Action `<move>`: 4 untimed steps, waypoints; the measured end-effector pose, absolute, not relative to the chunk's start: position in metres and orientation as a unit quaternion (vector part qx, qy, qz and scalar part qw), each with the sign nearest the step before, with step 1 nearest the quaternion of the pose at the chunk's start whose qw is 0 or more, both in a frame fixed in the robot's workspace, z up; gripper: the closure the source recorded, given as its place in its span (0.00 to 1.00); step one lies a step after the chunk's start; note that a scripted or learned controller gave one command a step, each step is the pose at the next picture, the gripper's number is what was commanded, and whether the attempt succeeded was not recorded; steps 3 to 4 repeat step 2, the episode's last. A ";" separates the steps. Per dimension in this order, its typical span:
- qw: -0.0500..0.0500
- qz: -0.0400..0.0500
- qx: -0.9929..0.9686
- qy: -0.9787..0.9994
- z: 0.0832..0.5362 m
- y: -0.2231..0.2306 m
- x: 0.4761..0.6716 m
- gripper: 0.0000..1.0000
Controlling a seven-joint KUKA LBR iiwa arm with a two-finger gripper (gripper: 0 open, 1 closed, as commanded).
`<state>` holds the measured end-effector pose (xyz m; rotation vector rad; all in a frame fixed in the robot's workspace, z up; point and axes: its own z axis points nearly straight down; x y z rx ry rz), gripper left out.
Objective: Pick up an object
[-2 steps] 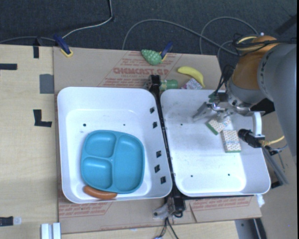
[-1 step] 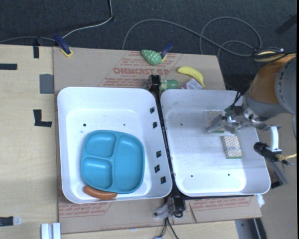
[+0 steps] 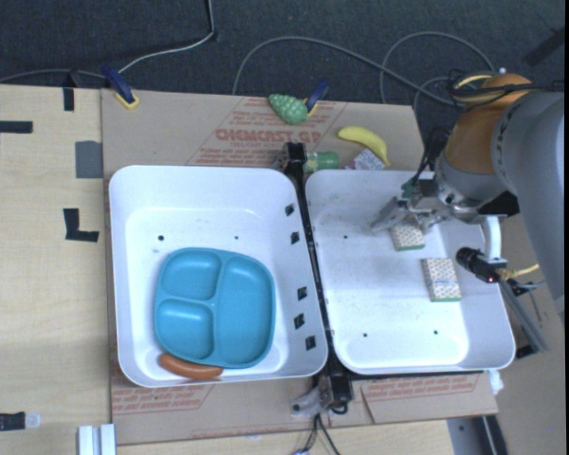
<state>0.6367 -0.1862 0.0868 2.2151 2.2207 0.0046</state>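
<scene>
Two small pale speckled blocks lie in the right bin (image 3: pixel 360 344). One block (image 3: pixel 407 238) sits near the bin's far right part, and the other block (image 3: pixel 442 279) lies a little nearer and further right. My gripper (image 3: pixel 405 216) hangs over the first block with its grey fingers spread, so it is open, and nothing is held between them. The arm's orange band (image 3: pixel 474 136) rises behind it at the right. In the left bin (image 3: pixel 133 197) a blue divided plate (image 3: pixel 214 307) lies flat, with an orange sausage (image 3: pixel 190 368) at its near edge.
Behind the bins, on the cardboard, lie a yellow banana (image 3: pixel 363 142), a green knobbly toy (image 3: pixel 288 108) and a small green item (image 3: pixel 322 161). A black divider (image 3: pixel 303 254) with clips runs between the bins. Cables loop over the dark floor at the back.
</scene>
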 end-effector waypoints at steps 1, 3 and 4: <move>0.003 0.001 0.706 0.708 0.097 -0.187 0.637 1.00; -0.005 -0.005 0.707 0.707 0.084 -0.140 0.666 1.00; -0.005 -0.005 0.707 0.707 0.084 -0.140 0.666 1.00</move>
